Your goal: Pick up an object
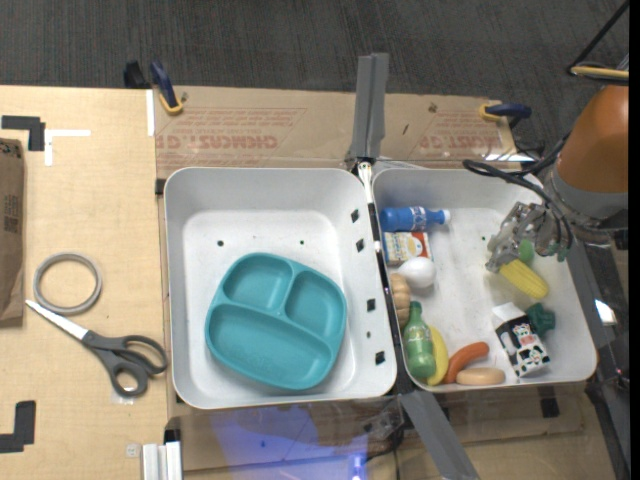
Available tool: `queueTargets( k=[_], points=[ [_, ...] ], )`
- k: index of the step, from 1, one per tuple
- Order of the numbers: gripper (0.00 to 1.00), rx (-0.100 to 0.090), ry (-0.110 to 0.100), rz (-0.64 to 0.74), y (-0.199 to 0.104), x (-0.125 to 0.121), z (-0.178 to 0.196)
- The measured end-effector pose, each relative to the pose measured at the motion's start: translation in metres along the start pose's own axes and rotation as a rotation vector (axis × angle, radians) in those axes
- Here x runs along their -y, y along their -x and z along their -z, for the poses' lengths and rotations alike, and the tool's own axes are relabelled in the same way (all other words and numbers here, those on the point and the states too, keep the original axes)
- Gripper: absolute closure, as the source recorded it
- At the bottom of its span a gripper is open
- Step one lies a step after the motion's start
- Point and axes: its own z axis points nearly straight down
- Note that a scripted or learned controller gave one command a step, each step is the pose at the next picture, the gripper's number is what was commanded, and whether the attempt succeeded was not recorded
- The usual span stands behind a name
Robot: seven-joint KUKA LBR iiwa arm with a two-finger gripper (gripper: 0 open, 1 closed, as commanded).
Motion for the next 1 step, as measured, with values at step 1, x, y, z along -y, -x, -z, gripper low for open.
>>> queueTargets(
  k=[1],
  points=[
    [1.0, -0.003, 0.0, -0.02, 0.014, -0.0759, 0.1203]
  ],
)
